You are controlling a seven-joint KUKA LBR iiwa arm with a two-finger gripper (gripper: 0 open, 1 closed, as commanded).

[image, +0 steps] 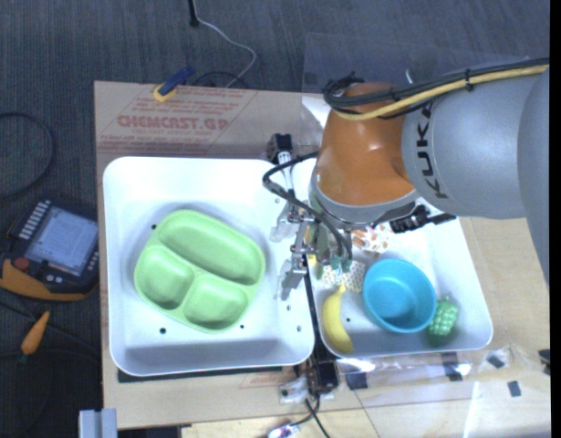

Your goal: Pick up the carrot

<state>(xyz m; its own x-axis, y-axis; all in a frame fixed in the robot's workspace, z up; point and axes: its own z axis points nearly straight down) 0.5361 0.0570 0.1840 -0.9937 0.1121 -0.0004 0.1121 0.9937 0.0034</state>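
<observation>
The gripper [305, 261] hangs low over the seam where the two white bins meet, under the arm's orange band [362, 158]. The wrist and cables crowd it, so I cannot tell how far open it is, and nothing can be made out in its grasp. No shape close to it reads clearly as the carrot. The only carrot-like form is a small orange tapered thing [34, 331] lying on the dark floor far to the gripper's left, off the bench and just below a teach pendant [57, 245]; whether it is the carrot I cannot tell. Just below and right of the gripper a yellow banana [336, 319] lies in the right bin [476, 310]. A blue bowl [399, 296] sits to the gripper's right, touching the banana, with a bumpy green piece [444, 318] on the bowl's far side. A small speckled orange-and-white item [372, 237] shows just right of the gripper, too blurred to name. To the gripper's left, a light green three-compartment plate [201, 268] rests in the left bin [116, 245]. Behind that bin, a brown board [175, 117] carries red lettering reading "CHEMCAST GP". The grey arm shell [481, 153] shows dark letters "KUK", with the rest of the word cut off from sight.
</observation>
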